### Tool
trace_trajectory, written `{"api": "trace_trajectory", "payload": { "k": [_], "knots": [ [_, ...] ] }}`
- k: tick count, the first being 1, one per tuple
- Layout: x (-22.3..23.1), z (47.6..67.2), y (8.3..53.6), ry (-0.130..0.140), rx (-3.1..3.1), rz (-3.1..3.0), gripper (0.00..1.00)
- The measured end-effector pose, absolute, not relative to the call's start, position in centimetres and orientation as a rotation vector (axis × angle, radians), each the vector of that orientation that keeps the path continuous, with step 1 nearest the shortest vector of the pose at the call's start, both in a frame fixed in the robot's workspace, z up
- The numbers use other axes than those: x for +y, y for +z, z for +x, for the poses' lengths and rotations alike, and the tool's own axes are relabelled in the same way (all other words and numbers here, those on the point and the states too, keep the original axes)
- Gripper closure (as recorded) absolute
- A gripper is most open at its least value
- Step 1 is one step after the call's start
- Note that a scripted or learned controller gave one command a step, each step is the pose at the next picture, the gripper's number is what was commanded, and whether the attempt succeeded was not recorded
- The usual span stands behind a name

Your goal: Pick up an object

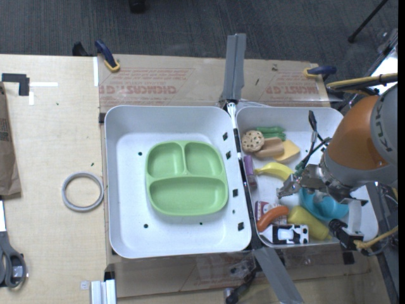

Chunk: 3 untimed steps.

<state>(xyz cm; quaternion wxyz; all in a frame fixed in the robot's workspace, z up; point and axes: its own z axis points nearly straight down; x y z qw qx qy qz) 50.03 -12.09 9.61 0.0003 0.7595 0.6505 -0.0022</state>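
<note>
The arm (364,141) is seen reaching in over the right bin (329,116). The left bin (120,170) is taken up by a green plate (186,178) set in its middle. In the right bin a heap of toy food is kept: a cookie (252,140) near the back left corner, a banana (275,170) by the middle, an orange carrot (271,215) by the front left corner. The gripper (292,187) is held low over the middle, just beside the banana. How the jaws are set cannot be told. Nothing is seen lifted, so the pick is judged not yet done.
</note>
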Motion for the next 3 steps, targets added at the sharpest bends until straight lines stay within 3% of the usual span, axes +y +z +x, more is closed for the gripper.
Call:
{"api": "trace_trajectory", "payload": {
  "k": [1,2,3],
  "knots": [
    [-11.3,56.4,8.8,-0.006,2.087,2.353,0.00],
    [-14.8,54.2,8.9,-0.005,2.206,2.240,0.00],
    [-9.7,49.3,9.1,0.003,2.256,2.179,0.00]
  ]
}}
